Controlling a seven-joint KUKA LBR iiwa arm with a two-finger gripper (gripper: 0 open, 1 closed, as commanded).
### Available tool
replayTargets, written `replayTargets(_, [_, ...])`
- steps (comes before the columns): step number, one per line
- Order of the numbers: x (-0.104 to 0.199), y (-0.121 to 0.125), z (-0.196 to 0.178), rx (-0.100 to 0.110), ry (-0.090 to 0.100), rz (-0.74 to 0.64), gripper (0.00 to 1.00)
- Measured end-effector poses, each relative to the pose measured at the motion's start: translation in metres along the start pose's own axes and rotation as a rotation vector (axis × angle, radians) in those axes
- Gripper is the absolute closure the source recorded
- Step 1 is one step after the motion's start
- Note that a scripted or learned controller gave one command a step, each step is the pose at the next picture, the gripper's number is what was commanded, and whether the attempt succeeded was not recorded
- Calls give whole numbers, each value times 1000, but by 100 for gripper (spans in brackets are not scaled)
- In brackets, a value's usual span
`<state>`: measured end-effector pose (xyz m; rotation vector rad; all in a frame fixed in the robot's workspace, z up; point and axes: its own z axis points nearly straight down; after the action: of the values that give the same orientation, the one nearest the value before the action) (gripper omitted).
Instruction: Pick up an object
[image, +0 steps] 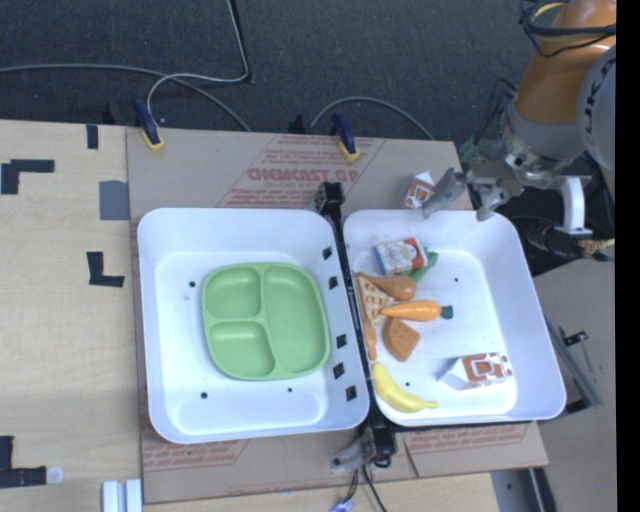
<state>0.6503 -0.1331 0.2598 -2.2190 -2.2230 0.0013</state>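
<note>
Cardboard sheet is covering the light wood counter, with two white bins sitting side by side on it.

Nearest the camera in the right bin, a yellow banana is lying along the front edge, and a small white and orange carton is resting on its side just to the right of it. A bit further back, an orange carrot is lying across the middle, with a brown bread-like piece just in front of it and a waffle piece touching its left end. Behind those, a colourful little packet with some green poking out is sitting toward the back of the bin. So lots of candidates for picking, all bunched in the left half of that bin.

The left bin is holding a green divided plate, lying flat roughly in the centre.

Further back, the gripper is hanging over the back rim of the right bin, well apart from the toys, and its fingers are looking spread with nothing between them. Another small white and orange carton is sitting outside the bin on the cardboard, just left of the gripper. Two blue and yellow clamps are pinning the cardboard at the far edge, and cables are trailing over the dark floor behind.
</note>
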Motion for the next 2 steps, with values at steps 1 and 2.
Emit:
replayTargets(1, [23,-4,162,-8,0,-1,0])
replayTargets(2, [23,17,172,9,-2,4,0])
